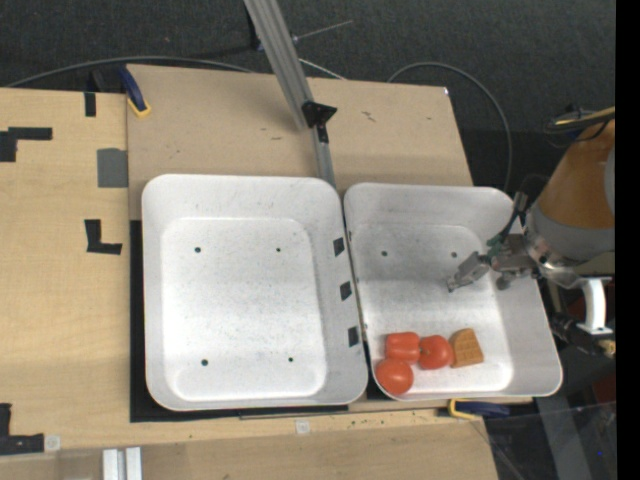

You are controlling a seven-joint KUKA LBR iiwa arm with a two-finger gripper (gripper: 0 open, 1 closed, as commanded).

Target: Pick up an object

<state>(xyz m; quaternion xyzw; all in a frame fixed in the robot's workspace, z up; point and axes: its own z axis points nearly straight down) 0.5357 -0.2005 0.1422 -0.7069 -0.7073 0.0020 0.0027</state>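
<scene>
While the gripper [480, 271] is hanging open and empty over the right bin [530, 353], red pieces [412, 356] and tan block [466, 347] are lying near its front wall.

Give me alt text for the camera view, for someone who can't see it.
The tool hangs over the right bin, apart from a cluster near that bin's front edge: three red objects and a tan block. The left bin sits beside it on the bench.

Left bin [160, 268] floor open, right bin [420, 208] centre open, red pieces [415, 353] and tan block [466, 348] crowding its near edge
</scene>
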